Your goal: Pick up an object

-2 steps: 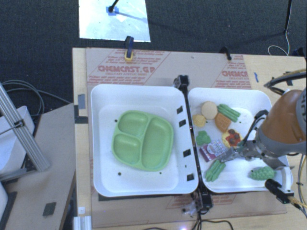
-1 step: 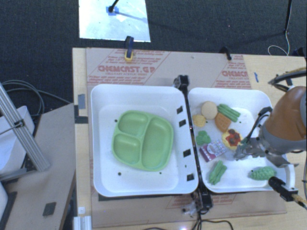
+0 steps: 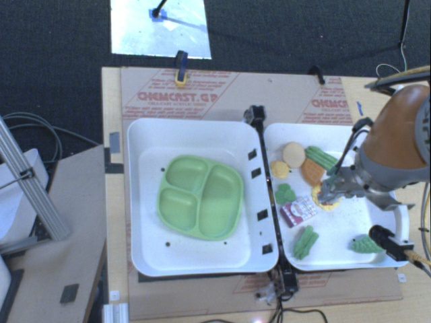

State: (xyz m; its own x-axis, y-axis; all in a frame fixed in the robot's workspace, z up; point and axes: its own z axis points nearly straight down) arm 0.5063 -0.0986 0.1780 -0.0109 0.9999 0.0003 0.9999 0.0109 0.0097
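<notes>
Hand (image 3: pixel 328 195) low over yellow piece (image 3: pixel 330 204), right bin (image 3: pixel 337 251); grip state unclear.

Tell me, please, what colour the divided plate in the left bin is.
Light green; the divided plate shows plainly in the camera view.

I saw the bench (image 3: pixel 222 89) under a printed brown sheet (image 3: pixel 269 93), carrying two white bins: the left bin (image 3: pixel 145 200), and the right bin (image 3: pixel 337 251) just beside it.

The tool (image 3: pixel 328 195) covers most of a yellow item (image 3: pixel 330 206) (fingers unclear), and the arm (image 3: pixel 404 136) runs off the right edge.
</notes>
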